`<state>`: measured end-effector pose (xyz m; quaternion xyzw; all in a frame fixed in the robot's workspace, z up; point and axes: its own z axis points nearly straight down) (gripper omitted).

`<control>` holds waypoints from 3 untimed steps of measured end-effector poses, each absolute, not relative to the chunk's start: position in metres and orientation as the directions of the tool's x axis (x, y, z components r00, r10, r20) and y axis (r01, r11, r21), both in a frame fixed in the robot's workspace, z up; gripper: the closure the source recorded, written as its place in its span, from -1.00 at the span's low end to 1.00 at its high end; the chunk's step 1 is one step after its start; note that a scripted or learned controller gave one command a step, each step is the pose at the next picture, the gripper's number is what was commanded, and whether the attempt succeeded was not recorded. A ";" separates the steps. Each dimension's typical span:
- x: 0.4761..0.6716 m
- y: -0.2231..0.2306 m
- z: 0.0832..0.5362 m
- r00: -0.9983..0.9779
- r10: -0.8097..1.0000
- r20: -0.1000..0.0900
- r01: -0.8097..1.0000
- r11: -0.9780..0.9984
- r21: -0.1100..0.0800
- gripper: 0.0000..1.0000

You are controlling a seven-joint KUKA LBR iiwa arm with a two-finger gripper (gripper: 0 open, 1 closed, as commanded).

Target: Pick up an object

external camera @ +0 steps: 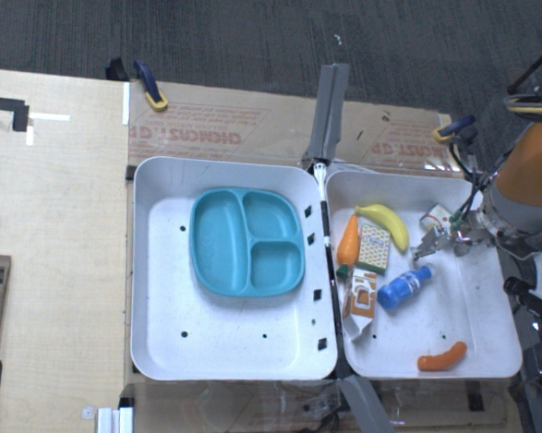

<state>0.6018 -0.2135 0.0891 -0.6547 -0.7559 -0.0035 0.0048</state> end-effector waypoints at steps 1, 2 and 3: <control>0.588 -0.151 0.088 -0.001 1.000 0.001 1.000 0.001 -0.005 -1.00; 0.588 -0.151 0.094 -0.001 1.000 0.002 1.000 0.001 -0.010 1.00; 0.588 -0.151 0.094 0.000 1.000 0.002 1.000 0.000 -0.010 -1.00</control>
